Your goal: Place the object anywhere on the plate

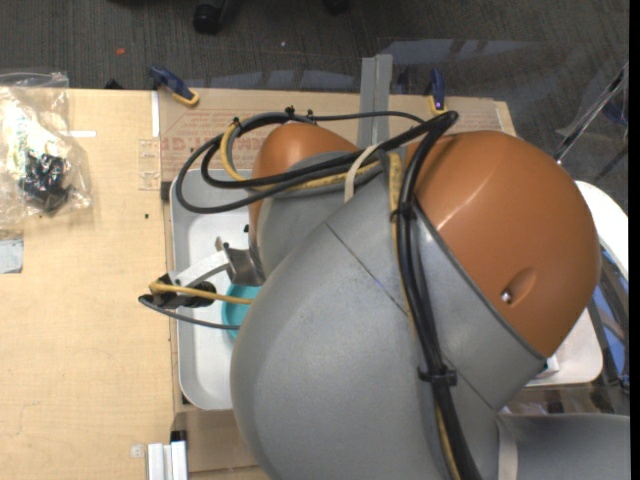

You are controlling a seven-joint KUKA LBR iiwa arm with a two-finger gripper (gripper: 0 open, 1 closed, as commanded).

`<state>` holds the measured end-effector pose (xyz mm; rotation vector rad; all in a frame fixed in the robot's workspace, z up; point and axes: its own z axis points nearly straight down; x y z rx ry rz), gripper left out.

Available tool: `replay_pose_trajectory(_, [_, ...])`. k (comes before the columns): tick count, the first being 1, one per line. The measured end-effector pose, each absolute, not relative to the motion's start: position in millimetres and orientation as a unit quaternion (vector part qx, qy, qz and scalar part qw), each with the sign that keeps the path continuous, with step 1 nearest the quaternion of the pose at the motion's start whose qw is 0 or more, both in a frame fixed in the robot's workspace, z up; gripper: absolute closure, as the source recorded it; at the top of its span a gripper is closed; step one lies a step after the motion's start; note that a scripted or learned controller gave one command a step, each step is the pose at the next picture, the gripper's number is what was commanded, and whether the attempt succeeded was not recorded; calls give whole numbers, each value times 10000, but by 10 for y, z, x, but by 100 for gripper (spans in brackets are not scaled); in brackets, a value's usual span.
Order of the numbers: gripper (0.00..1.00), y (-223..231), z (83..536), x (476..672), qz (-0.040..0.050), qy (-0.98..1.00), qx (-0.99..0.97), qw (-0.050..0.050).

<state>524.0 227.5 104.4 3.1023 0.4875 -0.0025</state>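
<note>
Jaws hidden behind the arm's bulk; gripper (243, 264) state cannot be told. Teal object (240, 296) sits just below it in the bin (196, 373). Judged light, rigid plastic; grasp its edge.

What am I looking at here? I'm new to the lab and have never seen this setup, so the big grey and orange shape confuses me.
That big shape is a robot arm, grey with orange domed joints, seen from a camera fixed above the bench and looking down at a slant. It sits close to the camera, so it hides most of the scene. Black cables run along it. Beneath it lies a shallow white bin, and a small patch of something teal peeks out inside it; I cannot tell what it is. The arm's gripper is hidden, so whether it holds anything is unclear. On the wooden bench at the left lies a clear plastic bag of small parts.
</note>
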Motion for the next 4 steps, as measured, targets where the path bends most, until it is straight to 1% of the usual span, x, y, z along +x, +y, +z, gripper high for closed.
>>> replay_pose_trajectory(1, [100,2279,1419,4771,-26,2736,9618,8])
replay_pose_trajectory(2, [100,1383,2313,5110,-15,2267,9740,10])
replay_pose_trajectory(3, [100,1644,2440,5678,-19,3287,9444,11])
replay_pose_trajectory(4, [100,2277,2378,5882,-20,3844,9232,12])
